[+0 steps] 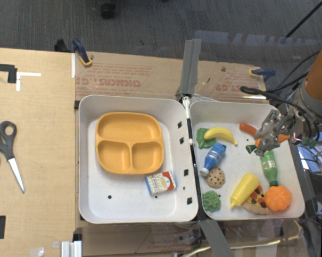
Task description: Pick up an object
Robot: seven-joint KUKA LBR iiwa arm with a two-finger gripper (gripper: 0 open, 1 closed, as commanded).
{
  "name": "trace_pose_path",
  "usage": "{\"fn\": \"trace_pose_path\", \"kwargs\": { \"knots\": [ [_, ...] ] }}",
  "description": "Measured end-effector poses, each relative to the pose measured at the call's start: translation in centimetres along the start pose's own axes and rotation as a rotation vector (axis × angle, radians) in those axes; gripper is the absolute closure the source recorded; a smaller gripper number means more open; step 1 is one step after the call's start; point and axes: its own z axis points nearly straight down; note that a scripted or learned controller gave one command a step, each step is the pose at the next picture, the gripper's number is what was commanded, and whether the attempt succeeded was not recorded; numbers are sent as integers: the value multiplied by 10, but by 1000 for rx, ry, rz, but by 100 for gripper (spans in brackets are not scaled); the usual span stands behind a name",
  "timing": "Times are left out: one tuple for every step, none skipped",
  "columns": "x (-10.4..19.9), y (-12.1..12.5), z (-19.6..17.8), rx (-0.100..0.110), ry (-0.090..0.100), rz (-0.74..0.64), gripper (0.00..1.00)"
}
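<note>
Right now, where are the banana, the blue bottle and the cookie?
banana (220, 134): camera view, middle of its yellow curve.
blue bottle (214, 157): camera view, on its blue body.
cookie (216, 178): camera view, centre of its speckled top.

Both bins (85, 164) are white. An orange-yellow tray (130, 142) and a red, white and blue carton (160, 183) are seen in the left one. A yellow banana (220, 135), blue bottle (213, 157), green bottle (269, 167), speckled tan cookie (216, 178), green broccoli (211, 200) and orange pumpkin (278, 198) are seen in the right.
</note>
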Motion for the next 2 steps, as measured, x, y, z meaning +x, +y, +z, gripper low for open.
{"fn": "trace_pose_path", "kwargs": {
  "knots": [
    [2,13,170,-1,2,-238,100],
    [31,80,48,-2,0,-235,100]
  ]
}}
